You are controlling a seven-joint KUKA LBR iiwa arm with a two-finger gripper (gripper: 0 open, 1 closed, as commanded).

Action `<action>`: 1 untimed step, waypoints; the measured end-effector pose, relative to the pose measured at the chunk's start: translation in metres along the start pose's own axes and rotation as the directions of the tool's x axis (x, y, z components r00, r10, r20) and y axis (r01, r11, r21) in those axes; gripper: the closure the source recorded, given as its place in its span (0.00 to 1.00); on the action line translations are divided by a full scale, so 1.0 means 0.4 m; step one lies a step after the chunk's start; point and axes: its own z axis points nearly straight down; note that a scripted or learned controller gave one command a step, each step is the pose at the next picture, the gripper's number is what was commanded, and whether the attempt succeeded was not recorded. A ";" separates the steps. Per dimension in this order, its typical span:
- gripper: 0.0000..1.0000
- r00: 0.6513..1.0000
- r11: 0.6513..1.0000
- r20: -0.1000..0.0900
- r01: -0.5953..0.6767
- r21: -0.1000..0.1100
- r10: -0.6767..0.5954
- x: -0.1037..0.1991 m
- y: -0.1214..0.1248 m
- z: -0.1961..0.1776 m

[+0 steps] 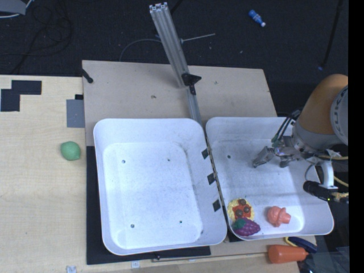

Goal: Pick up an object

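Observation:
The right bin (250,135) holds three small objects near its front edge. These are a yellow toy with red and dark spots (240,208), a purple grape-like piece (247,227) just in front of it, and a salmon-pink toy (278,215) to their right. My gripper (271,162) hangs over the middle of the right bin, well behind these objects and apart from them. Its two grey fingers (260,159) stand spread, open, with nothing between them.
The left bin (108,135) sits beside the right one, with black clips along the shared rim. A green ball (70,151) lies on the bench to the far left. An orange object (287,253) lies outside the right bin's front edge. A metal rail (173,44) slants up behind the bins.

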 end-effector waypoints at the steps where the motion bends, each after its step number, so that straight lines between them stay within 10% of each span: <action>1: 1.00 1.000 1.000 0.001 0.000 -0.002 0.000 -0.002 0.001 -0.029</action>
